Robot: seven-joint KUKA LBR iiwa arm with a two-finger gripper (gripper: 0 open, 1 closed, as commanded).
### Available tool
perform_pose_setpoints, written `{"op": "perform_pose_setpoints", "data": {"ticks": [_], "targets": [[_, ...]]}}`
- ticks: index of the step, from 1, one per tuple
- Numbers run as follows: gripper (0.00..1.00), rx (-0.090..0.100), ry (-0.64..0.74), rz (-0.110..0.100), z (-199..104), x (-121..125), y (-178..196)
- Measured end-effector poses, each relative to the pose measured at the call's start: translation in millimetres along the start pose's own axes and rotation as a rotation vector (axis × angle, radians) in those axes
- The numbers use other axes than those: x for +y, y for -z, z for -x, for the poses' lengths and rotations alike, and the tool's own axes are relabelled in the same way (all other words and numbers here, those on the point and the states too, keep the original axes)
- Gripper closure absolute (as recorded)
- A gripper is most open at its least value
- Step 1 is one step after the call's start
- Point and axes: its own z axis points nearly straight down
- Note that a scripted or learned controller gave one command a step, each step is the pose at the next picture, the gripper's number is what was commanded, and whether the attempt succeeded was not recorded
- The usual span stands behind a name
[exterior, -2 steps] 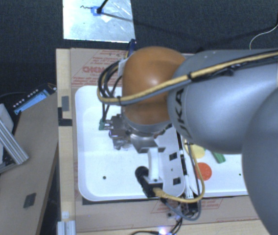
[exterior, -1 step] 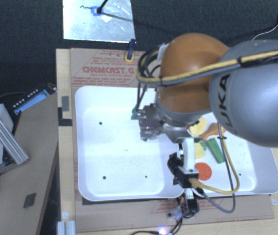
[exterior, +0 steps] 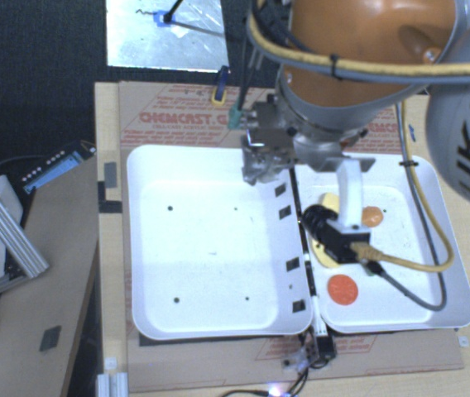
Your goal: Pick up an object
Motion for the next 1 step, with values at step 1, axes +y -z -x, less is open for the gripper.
{"op": "perform_pose_setpoints", "data": {"ticks": [1], "targets": [[1.0, -0.005, 0.002, -0.015, -50.7, -0.7, 23.1]]}}
